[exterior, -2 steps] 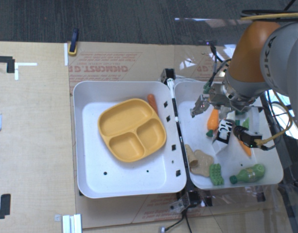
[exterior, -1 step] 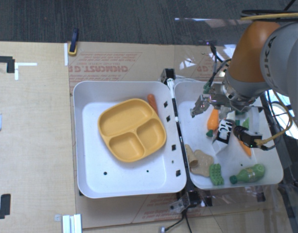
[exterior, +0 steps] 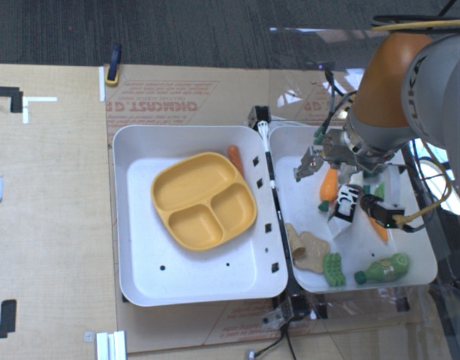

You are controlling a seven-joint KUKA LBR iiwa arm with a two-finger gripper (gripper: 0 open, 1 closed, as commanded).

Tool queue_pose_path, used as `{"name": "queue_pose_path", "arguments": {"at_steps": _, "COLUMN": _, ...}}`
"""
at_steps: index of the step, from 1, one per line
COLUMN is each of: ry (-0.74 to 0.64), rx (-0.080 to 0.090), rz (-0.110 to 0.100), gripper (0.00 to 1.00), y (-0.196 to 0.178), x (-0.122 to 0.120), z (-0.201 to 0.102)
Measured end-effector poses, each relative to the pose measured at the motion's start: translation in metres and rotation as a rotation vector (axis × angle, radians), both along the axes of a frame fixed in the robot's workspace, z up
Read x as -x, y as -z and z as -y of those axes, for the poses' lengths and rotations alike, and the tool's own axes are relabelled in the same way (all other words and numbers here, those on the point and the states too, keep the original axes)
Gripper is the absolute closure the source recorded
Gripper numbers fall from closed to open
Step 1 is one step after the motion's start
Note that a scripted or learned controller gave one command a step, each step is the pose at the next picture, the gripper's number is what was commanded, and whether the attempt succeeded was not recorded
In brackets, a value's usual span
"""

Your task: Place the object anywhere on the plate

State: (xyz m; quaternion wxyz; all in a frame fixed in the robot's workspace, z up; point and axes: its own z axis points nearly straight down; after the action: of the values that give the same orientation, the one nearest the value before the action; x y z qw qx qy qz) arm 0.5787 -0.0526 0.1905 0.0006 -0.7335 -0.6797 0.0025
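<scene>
The yellow three-compartment plate (exterior: pixel 203 201) lies in the left bin (exterior: pixel 132 268) with nothing in its compartments. A small orange-red piece (exterior: pixel 234 156) rests on the bin floor against the plate's upper right rim. My gripper (exterior: pixel 324 192) is down in the right bin (exterior: pixel 421 272), its fingers spread apart, one grey (exterior: pixel 308 165) and one black-and-white (exterior: pixel 345 202). An orange carrot-shaped piece (exterior: pixel 329 184) sits in the gap between them, and neither finger visibly presses on it.
The right bin also holds a second orange piece (exterior: pixel 380 228), a tan toy (exterior: pixel 308 250), a green knobbly piece (exterior: pixel 334 268) and a green bottle-shaped toy (exterior: pixel 384 268). A black clamp (exterior: pixel 259 116) sits on the divider between the bins.
</scene>
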Motion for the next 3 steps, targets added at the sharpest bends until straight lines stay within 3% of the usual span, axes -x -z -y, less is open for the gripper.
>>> {"name": "queue_pose_path", "arguments": {"at_steps": 3, "ry": 0.000, "rx": 0.000, "rz": 0.000, "gripper": 0.00, "y": 0.0000, "x": 0.0000, "z": 0.0000}}
